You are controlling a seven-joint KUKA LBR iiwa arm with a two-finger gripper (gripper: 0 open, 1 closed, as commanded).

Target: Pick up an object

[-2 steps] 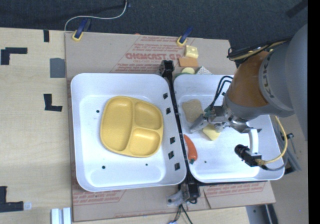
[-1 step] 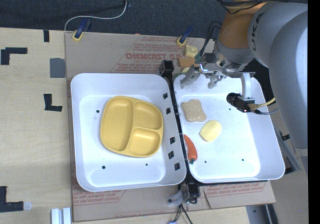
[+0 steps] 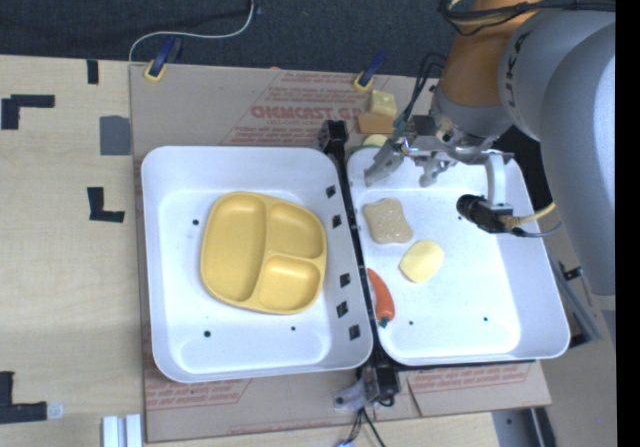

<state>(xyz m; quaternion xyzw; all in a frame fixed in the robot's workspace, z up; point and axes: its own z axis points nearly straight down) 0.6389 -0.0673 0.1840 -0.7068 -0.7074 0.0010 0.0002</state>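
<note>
Nothing is picked up yet, so you have the whole grasp left to do. Your hand (image 3: 408, 163) hangs over the far edge of the right bin (image 3: 530, 280), its two fingers (image 3: 380, 165) spread apart with nothing between them and touching nothing I can make out. Below it, near the divider, the beige bread-like piece (image 3: 386, 221) lies flat, the pale yellow chunk (image 3: 421, 261) just beside it, and the orange carrot (image 3: 381, 297) along the bin's left wall. The left bin (image 3: 170, 265) carries a yellow divided plate (image 3: 263, 252).
</note>
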